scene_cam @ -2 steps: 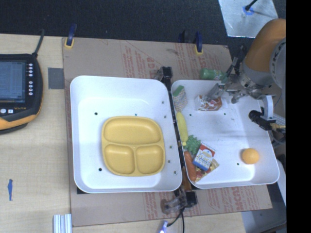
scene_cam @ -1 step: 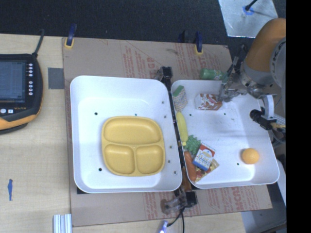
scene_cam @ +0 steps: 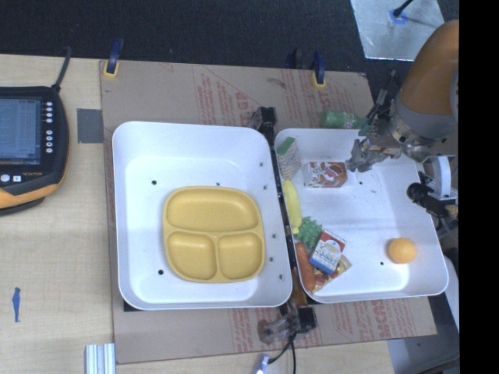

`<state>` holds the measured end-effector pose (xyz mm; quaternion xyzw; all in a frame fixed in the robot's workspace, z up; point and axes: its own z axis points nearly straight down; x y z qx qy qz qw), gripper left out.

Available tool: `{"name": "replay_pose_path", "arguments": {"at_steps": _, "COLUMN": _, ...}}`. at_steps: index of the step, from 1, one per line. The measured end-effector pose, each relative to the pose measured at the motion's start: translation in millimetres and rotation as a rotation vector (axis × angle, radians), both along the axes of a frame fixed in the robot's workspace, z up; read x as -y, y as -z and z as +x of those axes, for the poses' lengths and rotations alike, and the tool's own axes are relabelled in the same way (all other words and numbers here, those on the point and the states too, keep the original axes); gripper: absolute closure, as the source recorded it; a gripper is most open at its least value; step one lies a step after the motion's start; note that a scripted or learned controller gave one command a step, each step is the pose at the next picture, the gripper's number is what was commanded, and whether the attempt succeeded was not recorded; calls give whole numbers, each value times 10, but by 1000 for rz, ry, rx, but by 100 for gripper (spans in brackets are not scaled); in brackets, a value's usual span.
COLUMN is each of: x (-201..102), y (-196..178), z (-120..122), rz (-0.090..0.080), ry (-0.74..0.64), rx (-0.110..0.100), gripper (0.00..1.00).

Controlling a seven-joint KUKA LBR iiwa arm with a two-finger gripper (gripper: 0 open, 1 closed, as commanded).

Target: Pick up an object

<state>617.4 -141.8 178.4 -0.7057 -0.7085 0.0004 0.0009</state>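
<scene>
Reaching over right bin (scene_cam: 425, 287), arm (scene_cam: 425, 84) bent

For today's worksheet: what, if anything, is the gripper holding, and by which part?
Nothing shows in the gripper; it hangs over the right bin, beside the snack packet.

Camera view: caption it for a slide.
Gripper above the right white bin, near a red-and-white packet; yellow divided tray left.

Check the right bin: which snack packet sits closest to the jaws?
The red-and-white packet near the bin's far edge, just left of the gripper. The blue-and-orange packet lies much farther toward the front.
</scene>
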Motion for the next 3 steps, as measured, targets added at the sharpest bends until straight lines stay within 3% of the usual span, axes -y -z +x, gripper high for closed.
{"name": "replay_pose_path", "arguments": {"at_steps": 1, "x": 2, "y": 10, "z": -6, "rz": 0, "ry": 0, "rx": -2, "gripper": 0}}
{"name": "replay_pose_path", "arguments": {"at_steps": 2, "x": 177, "y": 689, "z": 390, "rz": -2, "ry": 0, "rx": 15, "gripper": 0}}
{"name": "replay_pose_path", "arguments": {"at_steps": 3, "x": 269, "y": 744, "z": 473, "rz": 2, "ry": -2, "rx": 24, "gripper": 0}}
